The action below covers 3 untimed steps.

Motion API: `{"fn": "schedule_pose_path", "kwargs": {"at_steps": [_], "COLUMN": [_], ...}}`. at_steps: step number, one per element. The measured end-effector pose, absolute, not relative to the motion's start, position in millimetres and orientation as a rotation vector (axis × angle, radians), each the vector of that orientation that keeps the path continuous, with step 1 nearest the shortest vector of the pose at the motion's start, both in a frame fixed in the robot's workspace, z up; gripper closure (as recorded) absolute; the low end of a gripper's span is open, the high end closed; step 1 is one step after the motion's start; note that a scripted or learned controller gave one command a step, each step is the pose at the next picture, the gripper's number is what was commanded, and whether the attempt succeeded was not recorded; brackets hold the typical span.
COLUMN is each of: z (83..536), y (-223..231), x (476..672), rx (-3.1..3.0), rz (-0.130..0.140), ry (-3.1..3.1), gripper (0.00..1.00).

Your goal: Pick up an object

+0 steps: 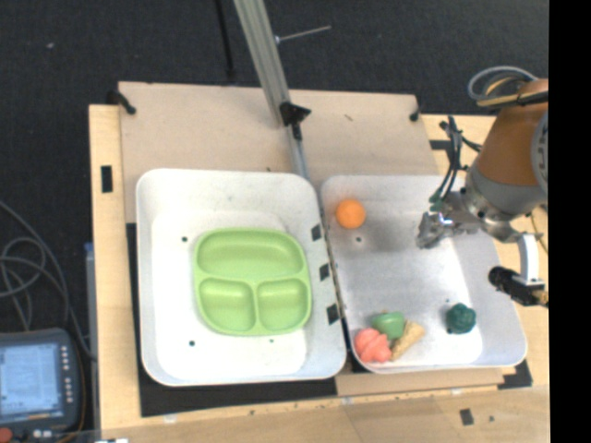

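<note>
Over the right bin [489,340] the gripper [430,232] hangs near the upper middle, at the end of the grey arm [508,169] with its orange band; whether its fingers are apart or together cannot be told. Nothing shows between them. One orange ball [350,214] lies to the gripper's left, near the bin's top-left corner — apart from it. Along the near wall lie four more things: one green piece [390,323], one pink piece [371,344], one tan piece [408,338] — these three clustered, touching — and one dark green lump [461,318] off to their right. The left bin [166,247] carries one lime-green divided tray [251,280] with three compartments.
</note>
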<state>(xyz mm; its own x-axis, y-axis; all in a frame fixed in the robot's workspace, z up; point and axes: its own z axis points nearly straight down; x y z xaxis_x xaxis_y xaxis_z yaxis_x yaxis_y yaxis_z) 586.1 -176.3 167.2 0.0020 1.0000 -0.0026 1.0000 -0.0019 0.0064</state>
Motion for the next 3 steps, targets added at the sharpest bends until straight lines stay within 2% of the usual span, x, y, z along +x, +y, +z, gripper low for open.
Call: {"fn": "schedule_pose_path", "kwargs": {"at_steps": [1, 2, 3], "z": [214.9, 229.1, 221.7], "y": [-178.0, -129.1, -75.8], "x": [587.7, 587.9, 588.5], "rx": [2.214, 2.211, 2.213], "rz": [0.005, 0.006, 0.002], "ry": [2.219, 2.228, 2.229], "gripper": [1.0, 1.0, 1.0]}}
